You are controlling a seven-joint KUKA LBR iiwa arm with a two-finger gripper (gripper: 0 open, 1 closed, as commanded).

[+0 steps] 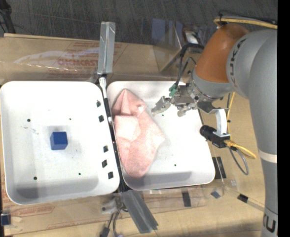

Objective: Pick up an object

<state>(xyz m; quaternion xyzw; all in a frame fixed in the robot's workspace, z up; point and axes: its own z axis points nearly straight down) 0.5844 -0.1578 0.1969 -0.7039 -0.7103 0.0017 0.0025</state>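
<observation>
The gripper (pixel 170 106) hangs over the upper part of the right bin (pixel 194 169) with its two fingers spread apart and nothing between them. Just to its left, and reaching down past it toward the bin's near edge, lies a crumpled pink cloth (pixel 135 135) (its nearest fold sits close beside the left fingertip, though contact cannot be judged). Well off to the gripper's left, the left bin (pixel 17 181) holds a small blue cube (pixel 59 140) on its floor.
</observation>
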